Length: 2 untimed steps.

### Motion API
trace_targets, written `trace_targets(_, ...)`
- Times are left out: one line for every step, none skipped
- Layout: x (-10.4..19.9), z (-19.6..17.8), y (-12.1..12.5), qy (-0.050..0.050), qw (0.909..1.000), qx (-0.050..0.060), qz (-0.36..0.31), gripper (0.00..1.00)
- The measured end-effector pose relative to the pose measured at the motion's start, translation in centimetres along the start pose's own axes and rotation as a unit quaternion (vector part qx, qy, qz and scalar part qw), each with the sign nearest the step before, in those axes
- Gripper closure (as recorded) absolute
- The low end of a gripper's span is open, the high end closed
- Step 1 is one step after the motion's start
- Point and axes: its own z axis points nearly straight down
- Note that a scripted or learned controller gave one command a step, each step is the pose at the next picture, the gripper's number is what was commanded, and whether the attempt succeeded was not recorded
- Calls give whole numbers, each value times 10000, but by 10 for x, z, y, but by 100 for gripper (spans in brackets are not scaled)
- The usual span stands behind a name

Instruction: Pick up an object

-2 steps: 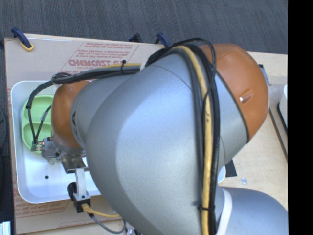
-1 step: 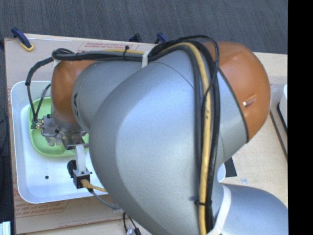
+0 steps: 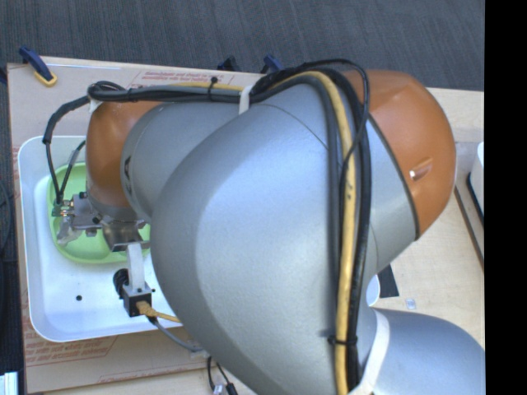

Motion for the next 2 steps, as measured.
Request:
trace_targets(0,28,-53,10,10000,-61,34,0)
trace_targets(-1,16,-52,7,10000,-78,17,100)
